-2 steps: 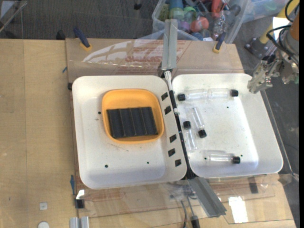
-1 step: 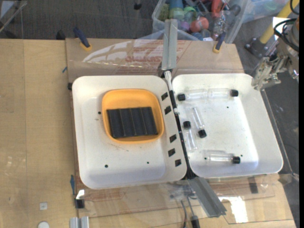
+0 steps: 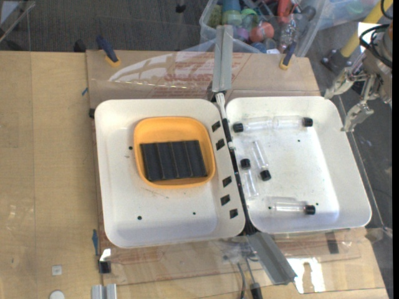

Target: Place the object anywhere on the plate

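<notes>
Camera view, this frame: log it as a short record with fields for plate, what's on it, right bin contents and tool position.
plate: orange plate in the left bin
on plate: dark ribbed rectangular block
right bin: four clear tubes with black caps, one of them at
tool: at the right bin's upper right corner, outside its rim, nothing seen between its fingers

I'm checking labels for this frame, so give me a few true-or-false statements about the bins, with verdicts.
1. The orange plate sits in the left bin. True.
2. A dark ridged block lies on the plate. True.
3. The clear tubes lie in the left bin. False: they lie in the right bin.
4. The gripper hovers over the plate. False: it is at the right bin's right edge.
</notes>
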{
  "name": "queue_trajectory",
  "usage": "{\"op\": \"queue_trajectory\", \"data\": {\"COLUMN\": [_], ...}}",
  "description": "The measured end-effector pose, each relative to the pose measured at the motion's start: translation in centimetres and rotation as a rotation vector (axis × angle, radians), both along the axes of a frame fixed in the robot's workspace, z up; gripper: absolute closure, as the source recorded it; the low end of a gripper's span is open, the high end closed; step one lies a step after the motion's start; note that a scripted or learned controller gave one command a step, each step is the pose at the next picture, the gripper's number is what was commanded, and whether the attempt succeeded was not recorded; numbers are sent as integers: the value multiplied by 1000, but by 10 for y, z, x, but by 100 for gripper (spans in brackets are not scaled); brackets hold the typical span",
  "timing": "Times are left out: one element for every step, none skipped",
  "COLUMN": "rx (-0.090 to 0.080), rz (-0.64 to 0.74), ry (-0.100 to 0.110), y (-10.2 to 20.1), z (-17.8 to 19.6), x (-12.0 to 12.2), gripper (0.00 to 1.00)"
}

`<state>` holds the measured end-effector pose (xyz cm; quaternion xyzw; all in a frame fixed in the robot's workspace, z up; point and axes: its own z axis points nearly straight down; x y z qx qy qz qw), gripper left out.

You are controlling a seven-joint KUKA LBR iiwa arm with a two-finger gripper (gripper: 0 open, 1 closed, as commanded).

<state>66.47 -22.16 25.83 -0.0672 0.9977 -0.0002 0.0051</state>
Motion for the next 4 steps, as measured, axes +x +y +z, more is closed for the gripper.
{"op": "queue_trajectory", "data": {"rx": [0,1,-4,-4], "rz": [216,211,390,540], "ry": [5,-6,-1,0], "y": [1,0,1,1], "z": [-15,-3,40,78], "x": [4,5,4,4], "gripper": [0,100,100,100]}}
